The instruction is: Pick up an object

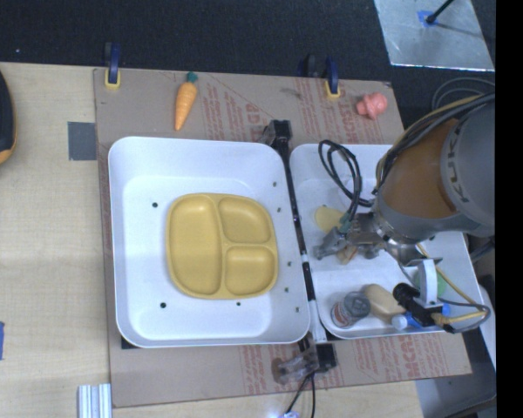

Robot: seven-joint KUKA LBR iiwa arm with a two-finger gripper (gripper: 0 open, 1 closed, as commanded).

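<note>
Bench's right bin (324, 165) holds the gripper (340, 244) beside a yellow object (328, 217).

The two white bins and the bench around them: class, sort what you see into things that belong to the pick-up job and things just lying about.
Job:
gripper, low in the right bin
yellow object beside it
small items at that bin's near end

Lying about:
divided yellow tray in the left bin
toy carrot
pink toy
</note>
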